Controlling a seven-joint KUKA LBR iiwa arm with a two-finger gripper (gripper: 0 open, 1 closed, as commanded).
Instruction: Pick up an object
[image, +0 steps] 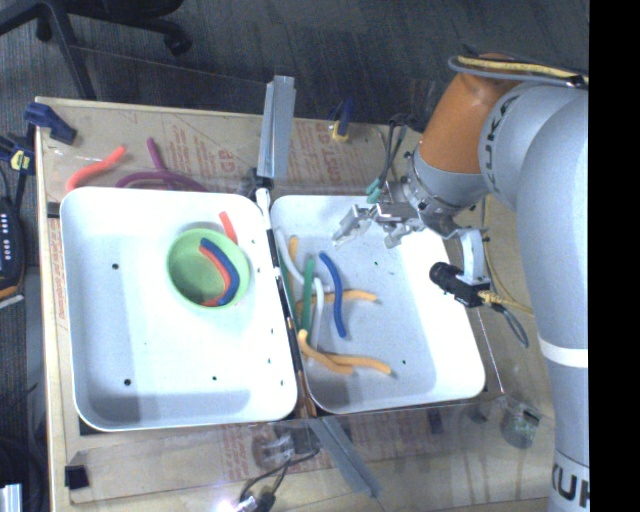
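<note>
My gripper (375, 228) hangs over the back of the right bin (440, 340), its two metal fingers spread open with nothing between them. Below and left of it lie several flexible sticks on the bin floor: a blue curved one (335, 295), a green one (308, 285), a white one (318, 303), and yellow-orange ones (345, 361) near the front. A short yellow piece (364, 297) lies beside the blue one. In the left bin (120, 340) stands a green bowl (208, 268) holding a blue strip (232, 262) and a red strip.
A small red piece (228, 226) lies behind the bowl. Outside the bins at the back left lie an orange-red tube (97, 168) and a purple tube (160, 179). A metal divider bar (275, 125) rises between the bins. A black fitting (455, 282) projects over the right bin's right rim.
</note>
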